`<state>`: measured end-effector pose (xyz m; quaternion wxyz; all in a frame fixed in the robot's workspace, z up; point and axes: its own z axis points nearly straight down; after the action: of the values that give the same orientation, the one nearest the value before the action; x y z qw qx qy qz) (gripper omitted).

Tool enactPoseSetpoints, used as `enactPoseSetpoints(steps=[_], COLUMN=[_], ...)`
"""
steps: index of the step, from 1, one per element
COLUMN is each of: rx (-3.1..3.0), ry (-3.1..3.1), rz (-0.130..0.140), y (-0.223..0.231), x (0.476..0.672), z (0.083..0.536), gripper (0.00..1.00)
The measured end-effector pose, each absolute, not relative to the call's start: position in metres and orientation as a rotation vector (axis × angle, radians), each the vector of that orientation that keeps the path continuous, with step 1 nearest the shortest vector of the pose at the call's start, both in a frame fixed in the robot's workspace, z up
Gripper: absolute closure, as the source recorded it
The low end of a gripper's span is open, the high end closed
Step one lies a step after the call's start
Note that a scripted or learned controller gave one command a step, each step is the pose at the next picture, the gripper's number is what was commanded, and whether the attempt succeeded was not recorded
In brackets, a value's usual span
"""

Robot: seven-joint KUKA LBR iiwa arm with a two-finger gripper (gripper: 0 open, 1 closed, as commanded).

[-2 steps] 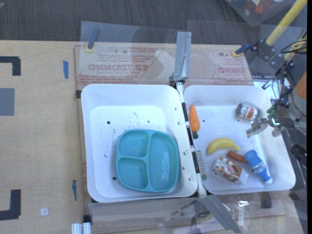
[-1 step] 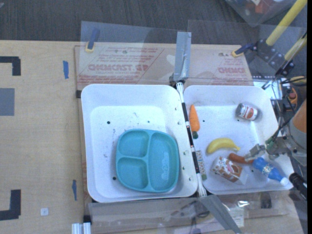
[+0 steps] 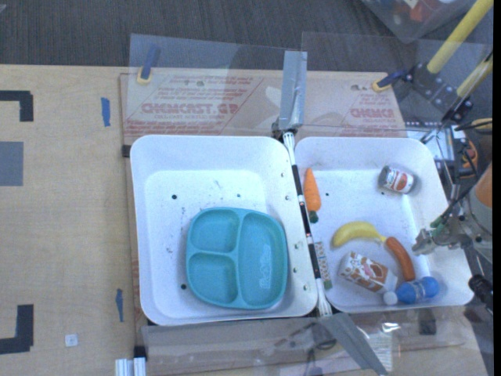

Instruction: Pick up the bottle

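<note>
- Left bin (image 3: 149, 171) held a teal divided plate (image 3: 236, 258) at its near side.
- Right bin (image 3: 352, 151) held a carton (image 3: 364, 272), banana (image 3: 356, 233), sausage (image 3: 400, 258), carrot (image 3: 312, 189) and can (image 3: 397, 180).
- Bottle (image 3: 415, 291), blue, lay on its side in the right bin's near right corner, beside the carton.
- Tool (image 3: 430, 240) stood over the right bin's right edge; its opening could not be determined.

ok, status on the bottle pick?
Gripper over right bin's right edge, nothing between fingers. Bottle lying in near-right corner, ungrasped. Sausage and carton right beside it.
</note>
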<state>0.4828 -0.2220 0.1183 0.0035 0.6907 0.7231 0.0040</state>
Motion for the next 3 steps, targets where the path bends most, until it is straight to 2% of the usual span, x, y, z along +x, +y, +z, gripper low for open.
enactPoseSetpoints(steps=[1, 2, 3], rx=[1.715, 0.976, 0.679], ry=[2.626, 2.979, 3.059], rz=[0.000, 0.000, -0.002], y=[-0.196, -0.178, -0.225], x=[0.480, 0.494, 0.481], z=[0.172, 0.217, 0.261], gripper=[1.00, 1.00, 1.00])
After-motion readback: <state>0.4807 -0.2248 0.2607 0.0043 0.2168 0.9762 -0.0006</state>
